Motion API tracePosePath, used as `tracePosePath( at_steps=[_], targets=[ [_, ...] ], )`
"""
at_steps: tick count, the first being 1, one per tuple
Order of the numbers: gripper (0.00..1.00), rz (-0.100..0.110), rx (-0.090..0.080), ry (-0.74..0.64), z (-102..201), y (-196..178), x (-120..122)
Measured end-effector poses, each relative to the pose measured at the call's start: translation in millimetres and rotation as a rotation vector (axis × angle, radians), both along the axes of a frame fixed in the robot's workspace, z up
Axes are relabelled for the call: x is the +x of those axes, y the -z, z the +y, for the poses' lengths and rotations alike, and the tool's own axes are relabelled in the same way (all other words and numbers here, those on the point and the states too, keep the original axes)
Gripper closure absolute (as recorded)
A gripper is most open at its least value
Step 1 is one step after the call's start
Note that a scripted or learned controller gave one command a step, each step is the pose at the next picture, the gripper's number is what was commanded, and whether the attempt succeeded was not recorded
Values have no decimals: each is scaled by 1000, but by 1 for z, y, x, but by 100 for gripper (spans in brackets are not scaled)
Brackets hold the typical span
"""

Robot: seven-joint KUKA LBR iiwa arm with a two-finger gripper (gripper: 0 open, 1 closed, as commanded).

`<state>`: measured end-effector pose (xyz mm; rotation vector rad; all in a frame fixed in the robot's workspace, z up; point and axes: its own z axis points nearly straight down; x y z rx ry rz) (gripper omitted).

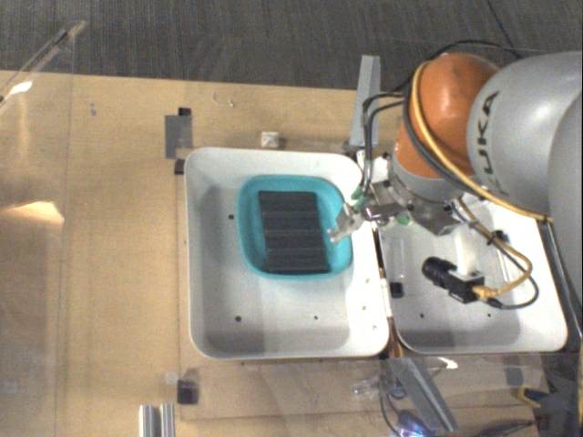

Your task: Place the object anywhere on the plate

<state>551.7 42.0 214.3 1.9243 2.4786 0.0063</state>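
The pale wooden bench [91, 244] spreads across most of the view, with grey ribbed carpet [228, 16] beyond its far edge. The grey robot arm [528, 126], bearing a glossy orange band [442, 98] above the wrist, comes in from the right and hangs over the seam between the two bins. The left shallow white plastic bin [219, 289] sits near the middle of the bench, and the right shallow white plastic bin [537, 317] touches it side by side, partly hidden under the arm. A turquoise rounded-rectangular plate [248, 217] rests on the floor of the left bin, toward its far right corner. The task's thing, a dark grey ribbed rectangular slab [293, 232], lies flat on that plate, roughly centred, with the turquoise rim showing all round it. The gripper [341, 231] reaches down at the plate's right rim, just beside the slab's right edge and close to the bin's right wall; nothing is seen in its grasp, and whether it is spread or closed cannot be told at this angle. A small pale cube [269, 139] sits on the bench just behind the left bin's far wall, and a small dark block [187, 391] stands on the bench near that bin's near left corner.
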Motion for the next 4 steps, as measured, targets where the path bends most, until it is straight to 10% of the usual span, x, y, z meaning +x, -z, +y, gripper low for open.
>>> tracePosePath(
  at_steps=[3, 4],
  targets=[
    [0, 0, -1, 142, -70, 6, 36],
    [0, -1, 1, 207, -35, -49, -15]
  ],
)
